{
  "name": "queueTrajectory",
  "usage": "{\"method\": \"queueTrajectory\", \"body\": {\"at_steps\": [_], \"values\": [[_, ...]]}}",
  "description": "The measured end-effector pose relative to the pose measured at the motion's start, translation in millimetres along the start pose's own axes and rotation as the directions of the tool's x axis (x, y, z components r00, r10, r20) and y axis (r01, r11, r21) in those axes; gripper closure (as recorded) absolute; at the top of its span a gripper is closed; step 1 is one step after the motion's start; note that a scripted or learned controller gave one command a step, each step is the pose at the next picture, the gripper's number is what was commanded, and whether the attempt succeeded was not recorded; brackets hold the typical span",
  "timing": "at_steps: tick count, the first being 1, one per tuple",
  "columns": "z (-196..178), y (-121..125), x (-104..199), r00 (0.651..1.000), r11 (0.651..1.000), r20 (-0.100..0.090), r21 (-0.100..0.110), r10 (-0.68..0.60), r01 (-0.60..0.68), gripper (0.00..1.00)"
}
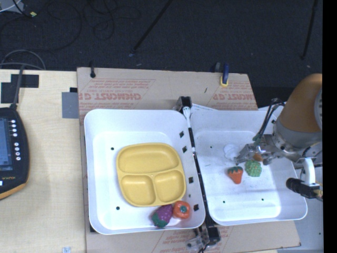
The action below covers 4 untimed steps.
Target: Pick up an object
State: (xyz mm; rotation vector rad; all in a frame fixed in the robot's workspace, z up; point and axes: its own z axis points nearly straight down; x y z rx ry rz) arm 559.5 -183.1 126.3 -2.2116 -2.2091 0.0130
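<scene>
In the right bin (263, 210) lie a green knobbly toy (253, 169) and, just left of it, a red-orange strawberry-like toy (235, 174). A pale translucent item (230, 152) rests a little farther back. My gripper (255, 156) hangs low over the right bin, directly behind and touching or nearly touching the green toy. The grey arm with its orange band (308, 101) comes in from the right. Nothing is visibly lifted off the bin floor.
The left bin (100, 141) holds a yellow divided plate (151, 173), with a purple grape toy (162, 215) and a red tomato toy (181, 210) at its front right corner. A black divider (190, 152) runs between the bins. A tablet device (10, 152) lies at far left.
</scene>
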Motion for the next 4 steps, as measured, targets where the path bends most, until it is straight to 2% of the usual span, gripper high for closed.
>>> {"method": "queueTrajectory", "body": {"at_steps": [1, 2, 3, 4], "values": [[38.6, 2.3, -1.1, 1.000, 1.000, 0.008, -0.019, -0.002, 0.002, 0.00], [28.4, 1.0, -1.9, 1.000, 1.000, 0.004, -0.016, 0.003, -0.003, 1.00], [38.2, 86.7, 56.5, 1.000, 1.000, 0.002, -0.014, -0.008, 0.008, 1.00], [-69.1, 86.1, 141.4, 1.000, 1.000, 0.001, -0.027, -0.009, 0.009, 1.00]]}}
